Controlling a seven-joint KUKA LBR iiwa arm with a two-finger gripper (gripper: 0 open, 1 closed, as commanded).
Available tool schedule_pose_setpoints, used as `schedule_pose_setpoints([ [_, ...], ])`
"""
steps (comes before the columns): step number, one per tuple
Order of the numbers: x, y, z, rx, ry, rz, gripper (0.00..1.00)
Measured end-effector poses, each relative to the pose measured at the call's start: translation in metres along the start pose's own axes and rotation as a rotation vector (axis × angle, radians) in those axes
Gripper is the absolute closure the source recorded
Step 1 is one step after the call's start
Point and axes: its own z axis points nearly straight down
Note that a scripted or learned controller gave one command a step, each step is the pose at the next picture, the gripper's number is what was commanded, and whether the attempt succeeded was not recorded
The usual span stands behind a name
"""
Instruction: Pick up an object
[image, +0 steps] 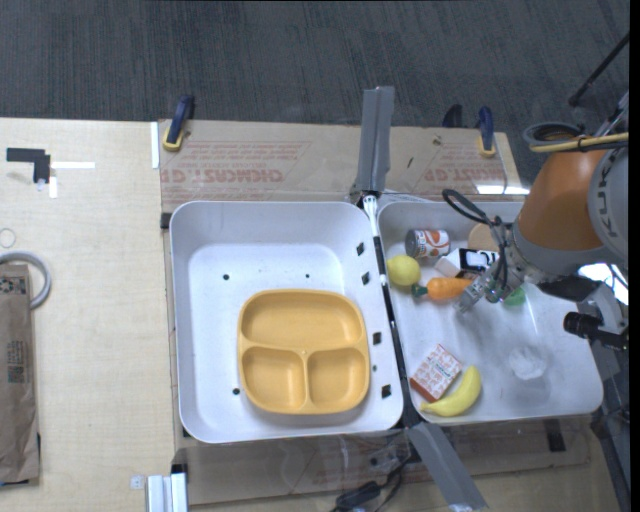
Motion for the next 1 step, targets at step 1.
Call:
schedule_pose_setpoints([
  [1,0.0685,0.0506,-0.1204,0.001,0.001,0.109,1.0],
])
